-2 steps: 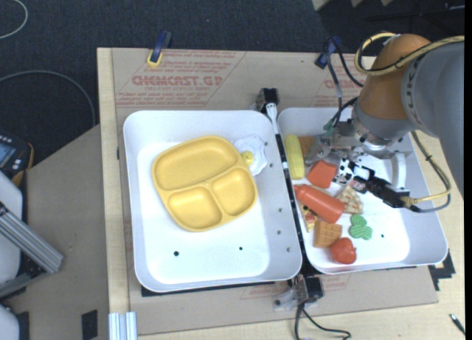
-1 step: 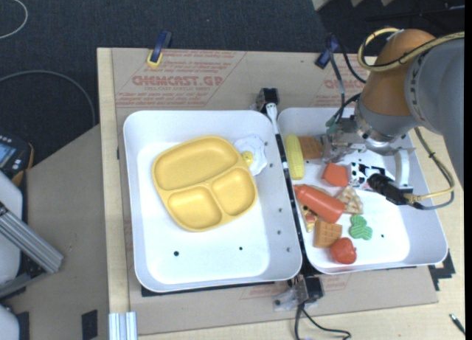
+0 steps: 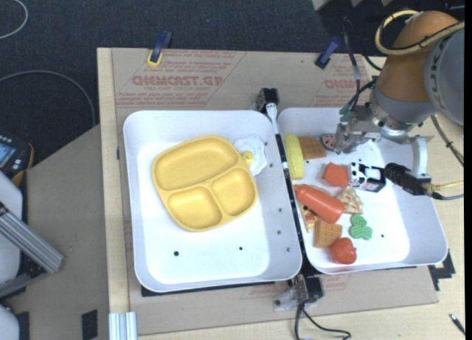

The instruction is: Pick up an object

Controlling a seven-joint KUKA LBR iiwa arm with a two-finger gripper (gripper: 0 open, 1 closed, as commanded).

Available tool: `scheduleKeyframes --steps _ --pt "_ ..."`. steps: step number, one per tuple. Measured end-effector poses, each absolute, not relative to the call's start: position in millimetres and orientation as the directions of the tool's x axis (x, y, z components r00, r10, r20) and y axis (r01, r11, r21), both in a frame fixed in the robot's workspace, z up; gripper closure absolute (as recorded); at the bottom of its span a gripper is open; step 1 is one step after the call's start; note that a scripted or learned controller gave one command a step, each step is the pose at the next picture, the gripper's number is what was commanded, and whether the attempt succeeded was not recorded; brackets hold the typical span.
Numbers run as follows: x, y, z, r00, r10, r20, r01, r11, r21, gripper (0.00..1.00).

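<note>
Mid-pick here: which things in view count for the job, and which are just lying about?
In the job: gripper, over the right bin; likely candidates there are corn, sausage, cow toy, waffle.

Lying about, probably: left bin with plate and egg, far from the gripper; clamps on the board.

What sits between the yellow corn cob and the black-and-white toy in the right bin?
A small red-orange piece lies between the corn cob and the black-and-white toy, seen in the camera view.
</note>
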State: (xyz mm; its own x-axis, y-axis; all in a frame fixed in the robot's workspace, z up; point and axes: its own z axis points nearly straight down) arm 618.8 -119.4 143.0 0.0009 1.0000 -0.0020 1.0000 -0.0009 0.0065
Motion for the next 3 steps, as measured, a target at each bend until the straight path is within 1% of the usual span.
scheduleKeyframes --steps 1,2,3 --pt "619.6 -119.9 208.1 -0.001 1.000 -0.002 1.000 0.001 0.008 1.00" --pt "620.6 -120.0 226.6 -0.001 1.000 -0.001 1.000 0.001 0.005 1.00" --pt "584.2 -73.7 234.9 -0.004 1.000 0.002 1.000 0.004 -0.003 1.00"
